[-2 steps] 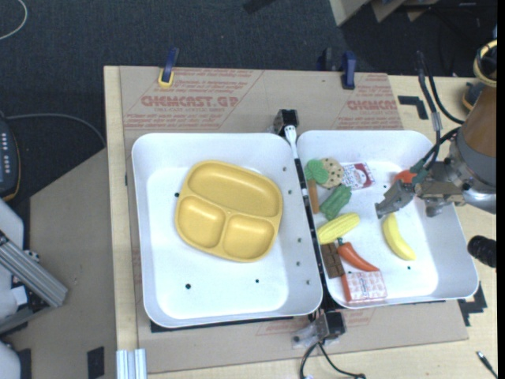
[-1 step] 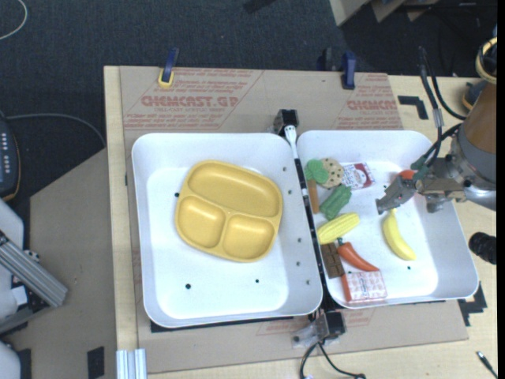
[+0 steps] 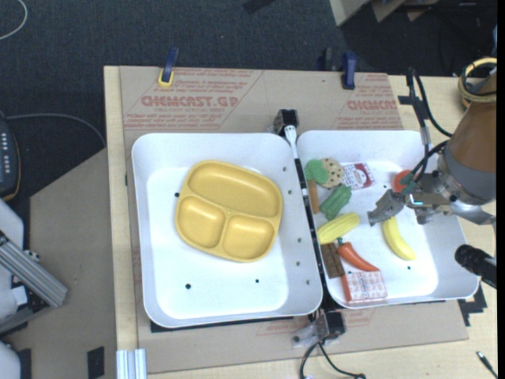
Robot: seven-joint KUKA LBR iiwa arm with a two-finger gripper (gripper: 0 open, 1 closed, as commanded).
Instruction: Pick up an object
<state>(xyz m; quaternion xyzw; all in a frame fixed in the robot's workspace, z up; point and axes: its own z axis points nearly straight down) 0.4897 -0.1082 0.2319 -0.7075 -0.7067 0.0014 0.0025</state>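
The arm is cut off at the right edge; its gripper (image 3: pixel 388 209) hangs low over the right bin (image 3: pixel 418 287), and whether it is released or clenched cannot be told. One banana (image 3: pixel 398 239) lies just beside it, apart from the tip. That bin also holds one corn cob (image 3: pixel 338 227), one green vegetable (image 3: pixel 335 201), one carrot (image 3: pixel 357 258), one cookie (image 3: pixel 330 173) and two packets, print illegible. The left bin (image 3: pixel 158 212) holds one yellow three-compartment tray (image 3: pixel 229 209).
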